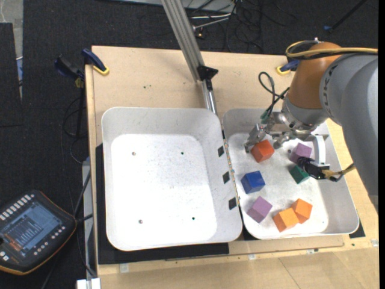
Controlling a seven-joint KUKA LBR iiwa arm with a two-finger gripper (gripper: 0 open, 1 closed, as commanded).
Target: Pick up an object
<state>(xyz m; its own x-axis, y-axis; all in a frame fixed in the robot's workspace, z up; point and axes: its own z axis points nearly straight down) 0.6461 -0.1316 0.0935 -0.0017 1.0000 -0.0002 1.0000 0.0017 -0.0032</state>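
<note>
Gripper (pixel 263 142) at centre right, fingers straddling red-orange block (pixel 263 152) in right bin (pixel 337 221), apparently closing for a lift; blue cube (pixel 252 181) just below

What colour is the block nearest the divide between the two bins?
Blue: the small blue cube, in the camera view.

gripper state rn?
Pincer: low in the right bin, around the red block. Can't tell whether it grips the block.
</note>
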